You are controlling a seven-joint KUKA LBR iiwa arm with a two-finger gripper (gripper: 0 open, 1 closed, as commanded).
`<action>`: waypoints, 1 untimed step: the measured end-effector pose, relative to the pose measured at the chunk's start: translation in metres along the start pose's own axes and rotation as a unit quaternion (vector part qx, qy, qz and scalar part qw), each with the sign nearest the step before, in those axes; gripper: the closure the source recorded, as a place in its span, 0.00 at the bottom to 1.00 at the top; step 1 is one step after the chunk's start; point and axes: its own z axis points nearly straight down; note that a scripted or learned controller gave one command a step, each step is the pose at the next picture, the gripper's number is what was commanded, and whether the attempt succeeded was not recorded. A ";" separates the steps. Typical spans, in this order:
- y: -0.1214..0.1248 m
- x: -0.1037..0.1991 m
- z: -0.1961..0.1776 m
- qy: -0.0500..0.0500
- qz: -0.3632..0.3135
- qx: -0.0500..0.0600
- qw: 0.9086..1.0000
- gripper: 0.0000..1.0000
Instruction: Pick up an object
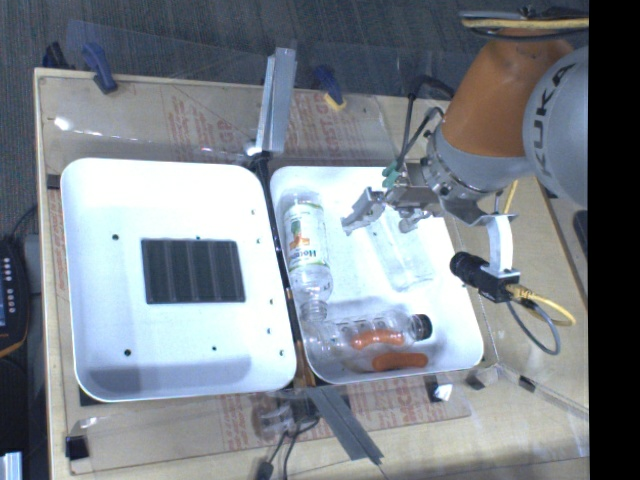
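Nearest the camera, along the front wall of the right-hand shallow white bin (462,353), a clear plastic bottle with a black cap (375,333) is seen lying on its side, its long axis running roughly left to right with the cap toward the right; something orange shows inside or beneath it, and what exactly that is cannot be told. Farther back, against the left wall of the same bin, a clear plastic bottle with an orange-and-white label (306,248) lies with its long axis running front to back, its neck toward the front. Farther still, toward the bin's right-hand side, a clear unlabelled plastic container (402,260) is laid with its long axis also running mostly front to back, and directly over its far end the pincer (385,208) is held, the grey fingers appearing spread and released, with nothing seen between them. The coming move is judged to turn on this relation: the clear container lies immediately below and slightly forward of the pincer, well nearer than either bottle, and a short descent with the fingers set across its narrow width would be called for. Beyond, to the left, the other white bin with a dark ribbed rectangular panel (90,268) rests on the worktop.
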 end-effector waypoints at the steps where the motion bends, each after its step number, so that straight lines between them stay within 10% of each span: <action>1: -0.007 0.009 0.059 0.000 -0.063 0.000 0.998 0.00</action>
